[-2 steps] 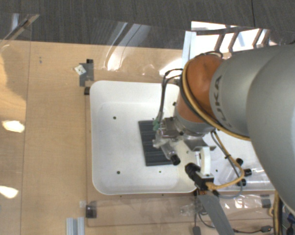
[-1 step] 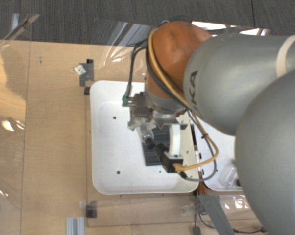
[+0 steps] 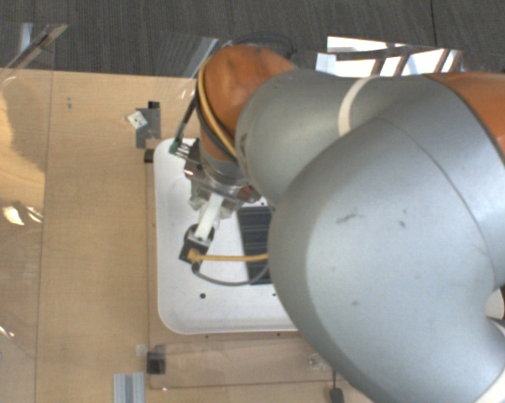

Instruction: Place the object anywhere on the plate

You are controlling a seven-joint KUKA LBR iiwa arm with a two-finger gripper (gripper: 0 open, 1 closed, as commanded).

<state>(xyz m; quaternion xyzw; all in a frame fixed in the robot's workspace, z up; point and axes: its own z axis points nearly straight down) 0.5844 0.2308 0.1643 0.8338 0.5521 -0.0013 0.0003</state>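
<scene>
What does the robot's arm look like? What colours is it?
The big grey robot arm is fat, round and smooth, like a bendy tube. A pale ring runs across its shell, which has a few tiny dark scuffs. Near the end sits a rounded orange band, with thin yellow and dark cables curving along its edge. Under that is a small silvery wrist piece.
</scene>
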